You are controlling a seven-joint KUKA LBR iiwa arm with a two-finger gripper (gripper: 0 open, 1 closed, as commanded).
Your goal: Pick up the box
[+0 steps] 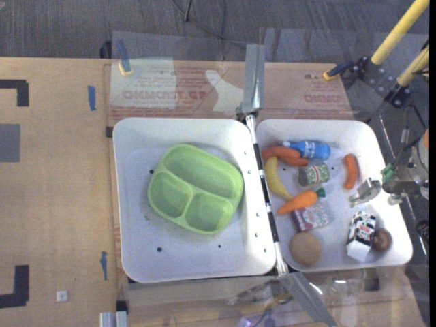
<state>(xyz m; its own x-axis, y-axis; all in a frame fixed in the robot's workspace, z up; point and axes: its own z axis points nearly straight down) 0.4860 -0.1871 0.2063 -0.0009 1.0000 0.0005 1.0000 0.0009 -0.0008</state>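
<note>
The box (361,235) is a small white carton with black patches. It stands in the front right corner of the right bin (340,129), with a brown round item (381,239) touching its right side. My gripper (366,191) reaches in from the right edge, over the right side of that bin. It is behind the box and apart from it, just right of an orange sausage (351,171). Nothing shows in the gripper.
The right bin also holds a blue bottle (308,149), a red sausage (284,154), a banana (274,177), a can (314,174), a carrot (298,202), a red packet (310,217) and a round bun (306,248). A green divided plate (195,189) lies in the left bin (136,251).
</note>
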